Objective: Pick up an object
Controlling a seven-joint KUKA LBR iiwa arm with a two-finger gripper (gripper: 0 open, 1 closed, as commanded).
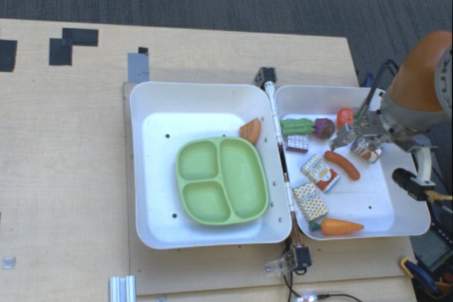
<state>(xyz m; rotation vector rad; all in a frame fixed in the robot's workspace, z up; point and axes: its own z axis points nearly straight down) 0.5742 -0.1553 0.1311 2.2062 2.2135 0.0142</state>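
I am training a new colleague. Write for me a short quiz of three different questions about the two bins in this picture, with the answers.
1. True or false: the green divided plate lies in the left bin.
2. Which item lies nearest the front edge of the right bin? A) the sausage B) the carrot C) the purple piece
3. Fill in: the gripper hangs over the ___ bin.

Key: 1 true; 2 B; 3 right.
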